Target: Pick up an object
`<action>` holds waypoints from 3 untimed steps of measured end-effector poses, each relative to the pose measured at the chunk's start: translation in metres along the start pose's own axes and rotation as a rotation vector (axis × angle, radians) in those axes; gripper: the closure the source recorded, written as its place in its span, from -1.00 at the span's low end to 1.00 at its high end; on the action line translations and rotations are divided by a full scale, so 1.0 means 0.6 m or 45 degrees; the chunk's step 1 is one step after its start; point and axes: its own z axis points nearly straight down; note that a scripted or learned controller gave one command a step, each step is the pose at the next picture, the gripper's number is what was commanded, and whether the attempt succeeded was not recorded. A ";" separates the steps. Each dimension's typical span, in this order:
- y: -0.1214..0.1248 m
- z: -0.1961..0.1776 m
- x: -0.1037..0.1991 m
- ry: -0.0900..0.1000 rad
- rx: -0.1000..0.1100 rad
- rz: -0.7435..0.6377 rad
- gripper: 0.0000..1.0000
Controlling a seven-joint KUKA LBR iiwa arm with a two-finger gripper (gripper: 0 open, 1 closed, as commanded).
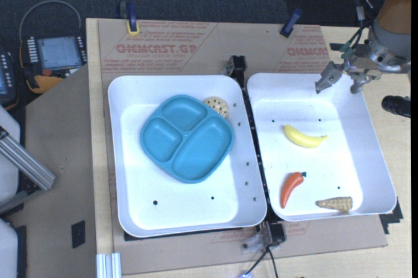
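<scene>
Yellow plastic is what I would go for: the toy banana (304,137) lies in the right bin (372,139), below my gripper (342,79) and a little toward the left bin (124,139). My fingers are spread wide with nothing between them, and I hang over the far edge of the right bin, well apart from every object.

The banana's long axis runs roughly across the bin, its thicker end toward the divider and its thin tip pointing back toward my arm's side, dipping slightly toward the near rim. If I come down with my fingers lined up along that axis instead of across it, I judge they would straddle nothing and close on air, or nudge the curved body so it rolls away.

Farther off from me lie a red chili pepper (292,188), standing nearly upright in the view with its green stem end up, and a tan cone (335,204) by the near rim. In the left bin a blue divided plate (187,146) sits touching a cookie (216,105).
</scene>
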 end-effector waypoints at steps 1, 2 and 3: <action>0.004 -0.010 0.000 -0.003 -0.014 -0.003 -1.00; -0.008 0.089 0.010 0.000 -0.005 -0.003 -1.00; 0.001 0.187 0.019 -0.001 -0.009 -0.004 -1.00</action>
